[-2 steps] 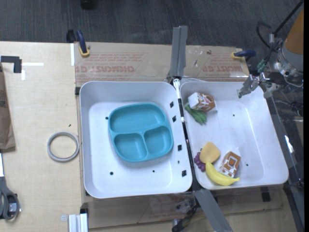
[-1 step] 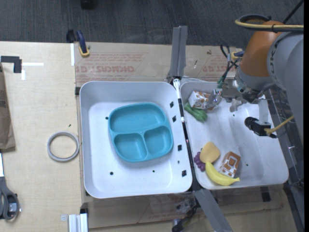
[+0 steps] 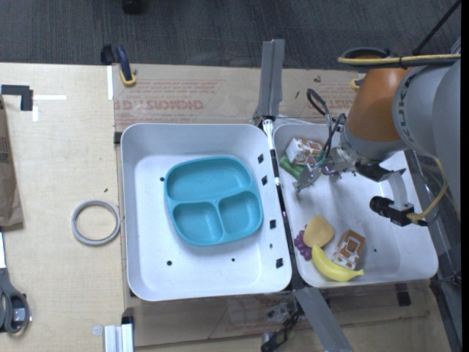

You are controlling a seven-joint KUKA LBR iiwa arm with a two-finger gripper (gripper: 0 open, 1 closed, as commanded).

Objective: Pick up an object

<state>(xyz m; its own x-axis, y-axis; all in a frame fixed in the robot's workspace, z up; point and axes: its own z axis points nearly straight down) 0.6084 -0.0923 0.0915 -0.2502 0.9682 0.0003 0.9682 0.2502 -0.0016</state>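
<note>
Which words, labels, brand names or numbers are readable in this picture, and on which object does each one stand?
Nothing can be read with certainty.
Cardboard sheet behind the bins: red printed lettering, upside down and too blurred to quote.
Small box at the far end of the right bin: printed packaging, too small to read.
Small packet beside the banana: orange and white print, too small to read.

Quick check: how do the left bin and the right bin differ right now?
The left bin holds one thing, a blue divided plate; the right bin holds several small items, including a banana. The arm hangs over the right bin, not the left bin. Both are shallow and white.
</note>
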